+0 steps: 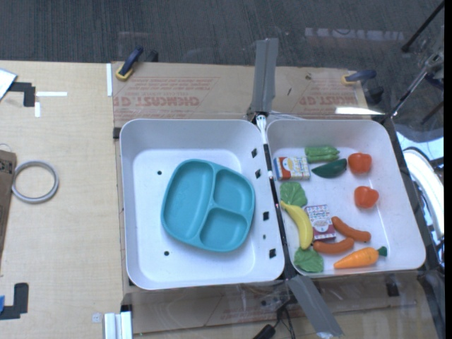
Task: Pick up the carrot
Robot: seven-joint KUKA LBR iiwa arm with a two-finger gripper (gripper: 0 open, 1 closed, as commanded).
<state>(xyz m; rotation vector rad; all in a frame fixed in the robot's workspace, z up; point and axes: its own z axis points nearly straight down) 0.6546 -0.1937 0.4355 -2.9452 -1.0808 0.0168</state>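
The carrot [358, 258] is orange with a small green top and lies near the front right corner of the right bin [402, 182], pointing left. Just behind it lie two brown sausages [350, 229]. A yellow banana [299, 222] lies to its left, beside a small carton [319, 219].
The left bin [141, 210] holds a teal divided plate [209, 205]. Also in the right bin are two red tomatoes [359, 163], green peppers [321, 152], another small carton [291, 167] and green leaves [292, 193]. A tape roll [32, 181] lies on the bench at left.
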